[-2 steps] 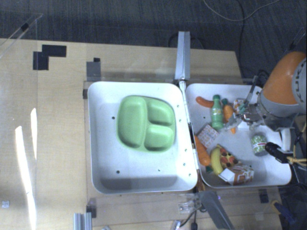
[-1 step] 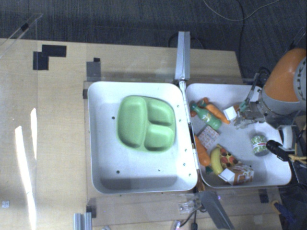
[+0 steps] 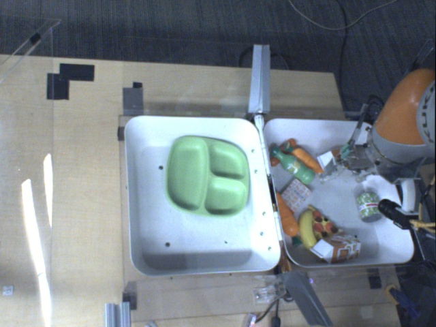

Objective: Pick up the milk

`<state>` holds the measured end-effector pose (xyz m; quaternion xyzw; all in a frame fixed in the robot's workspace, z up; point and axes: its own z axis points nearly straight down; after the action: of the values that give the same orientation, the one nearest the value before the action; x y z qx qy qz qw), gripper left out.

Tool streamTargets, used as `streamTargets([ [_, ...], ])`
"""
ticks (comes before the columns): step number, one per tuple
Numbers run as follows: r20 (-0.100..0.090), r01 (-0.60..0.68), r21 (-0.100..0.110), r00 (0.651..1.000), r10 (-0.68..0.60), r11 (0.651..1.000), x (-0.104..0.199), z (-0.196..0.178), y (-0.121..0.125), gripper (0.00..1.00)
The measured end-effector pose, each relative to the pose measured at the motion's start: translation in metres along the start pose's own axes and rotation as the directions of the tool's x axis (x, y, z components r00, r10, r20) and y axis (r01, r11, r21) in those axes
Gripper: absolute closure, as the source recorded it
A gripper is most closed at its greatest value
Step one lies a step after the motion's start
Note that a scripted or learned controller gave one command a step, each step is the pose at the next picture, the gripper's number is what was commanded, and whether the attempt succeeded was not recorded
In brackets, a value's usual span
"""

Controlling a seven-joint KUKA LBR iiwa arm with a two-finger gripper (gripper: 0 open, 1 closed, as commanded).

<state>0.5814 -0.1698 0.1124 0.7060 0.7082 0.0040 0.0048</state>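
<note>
While the pincer (image 3: 338, 163) hovers, the milk (image 3: 338, 248) lies apart.

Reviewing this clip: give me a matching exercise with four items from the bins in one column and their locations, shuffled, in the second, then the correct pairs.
Items:
1. green sectioned plastic tray
2. green plastic bottle
3. small carton with an orange and white print
4. small green and white can

Locations:
A. right bin, near its front edge
B. left bin, middle
C. right bin, right side near the arm
D. right bin, upper left part, lying down

Pairs: 1-B, 2-D, 3-A, 4-C
</note>
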Motion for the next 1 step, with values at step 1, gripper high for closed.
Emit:
streamTargets([
  [1, 0.001, -0.163, 0.005, 0.987, 0.163, 0.987, -0.0132, 0.0257, 0.0399, 0.00],
])
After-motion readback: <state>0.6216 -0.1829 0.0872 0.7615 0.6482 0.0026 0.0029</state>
